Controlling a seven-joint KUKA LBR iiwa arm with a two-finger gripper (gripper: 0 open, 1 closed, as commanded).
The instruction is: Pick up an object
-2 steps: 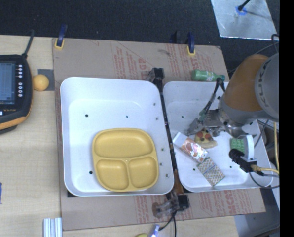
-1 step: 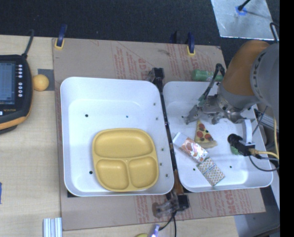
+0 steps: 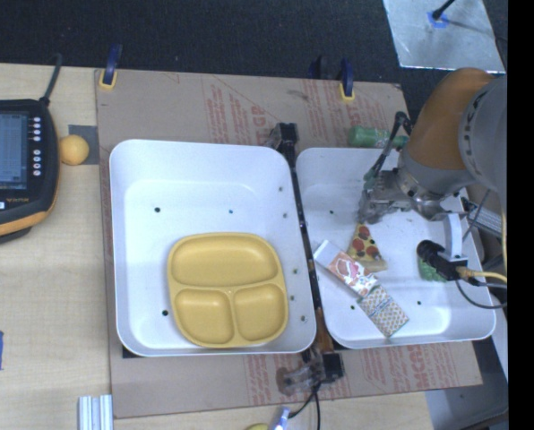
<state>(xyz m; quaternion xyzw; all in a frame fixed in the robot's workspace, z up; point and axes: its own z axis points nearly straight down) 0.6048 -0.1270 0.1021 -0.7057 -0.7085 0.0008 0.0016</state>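
Note:
In the right bin [image 3: 339, 173] lie a pizza-slice toy [image 3: 366, 246], a flat wrapped packet with red and white print [image 3: 349, 271] joined to a patterned packet [image 3: 383, 311], and a dark green object [image 3: 434, 262] near the right wall. My gripper [image 3: 373, 202] hangs over the upper middle of this bin, just above the pizza slice. Nothing shows between its fingers. A yellow divided plate [image 3: 227, 289] rests in the left bin [image 3: 142, 177].
A teach pendant [image 3: 12, 168] and an orange ball [image 3: 73, 149] lie left of the bins. A green item [image 3: 367, 136] sits behind the right bin. Cables run along the right bin's right side. Clamps hold the cardboard at the back edge.

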